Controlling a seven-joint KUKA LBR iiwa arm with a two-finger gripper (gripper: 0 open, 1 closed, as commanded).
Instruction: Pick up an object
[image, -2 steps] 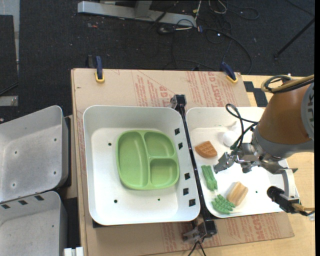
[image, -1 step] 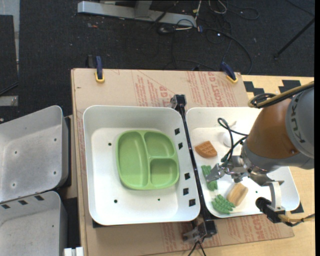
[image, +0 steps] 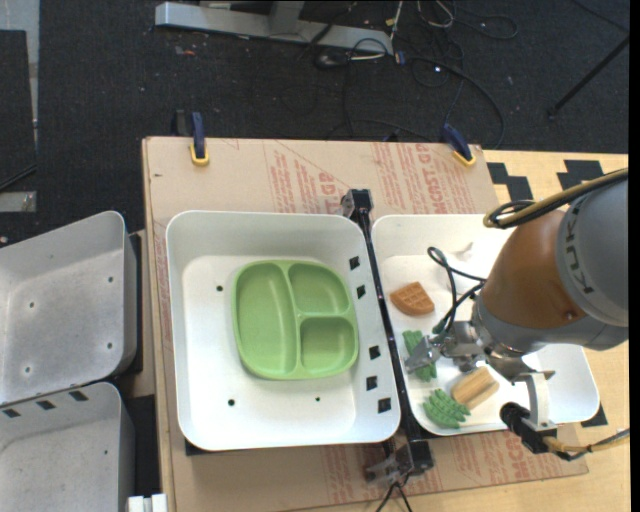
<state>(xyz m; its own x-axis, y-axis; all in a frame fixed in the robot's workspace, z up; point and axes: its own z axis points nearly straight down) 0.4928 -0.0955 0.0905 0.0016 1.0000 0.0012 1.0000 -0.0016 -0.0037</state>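
Hovering gripper (image: 428, 352) just above green toy (image: 418, 356), tan block (image: 474, 387) beside.

Two bins sit side by side on the bench (image: 280, 175), touching along a central divider. The left bin (image: 195, 330) holds a three-compartment plate (image: 295, 320) at its middle. The right bin (image: 400, 240) holds a waffle-shaped piece (image: 411, 298) near its centre-left, a leafy toy (image: 416, 353) below it, then a small block (image: 474, 387) and a ridged toy (image: 444, 409) toward the frame's lower edge. The arm (image: 560, 270) overhangs the right bin's right half, its gripper (image: 440, 352) just beside the leafy toy. Two trays (image: 60, 300) lie at the far left.
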